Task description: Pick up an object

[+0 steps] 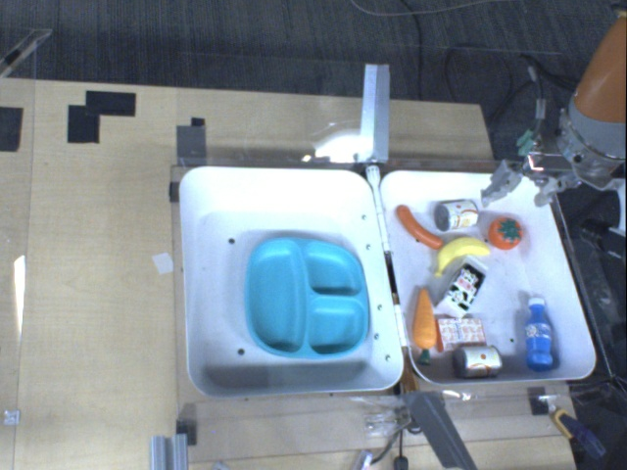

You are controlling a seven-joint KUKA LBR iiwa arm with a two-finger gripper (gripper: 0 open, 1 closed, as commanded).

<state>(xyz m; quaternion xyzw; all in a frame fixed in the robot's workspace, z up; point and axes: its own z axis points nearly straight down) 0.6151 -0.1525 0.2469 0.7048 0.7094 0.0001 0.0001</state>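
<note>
- On the counter [88,292], two white bins side by side.
- In the left bin [211,213], a blue divided tray [306,297] lying flat near the middle.
- In the right bin [568,272], a loose cluster of small things.
- Along its left side, an orange-red sausage shape [418,227] at a slant, and lower down a carrot [423,323] pointing up the bin.
- Near the middle, a small can [457,214] on its side, a banana [460,253] just below it, and a black-and-white box [463,287] touching the banana.
- Lower, a red-and-white packet [459,333] beside the carrot, and a silver can [477,361] just below that.
- Toward the right, a tomato [505,233] close to the banana, and a blue bottle [537,333] near the lower right wall.
- Above the bin's upper right corner, jaws [521,186] spread apart, holding nothing, clear of every object.
</note>
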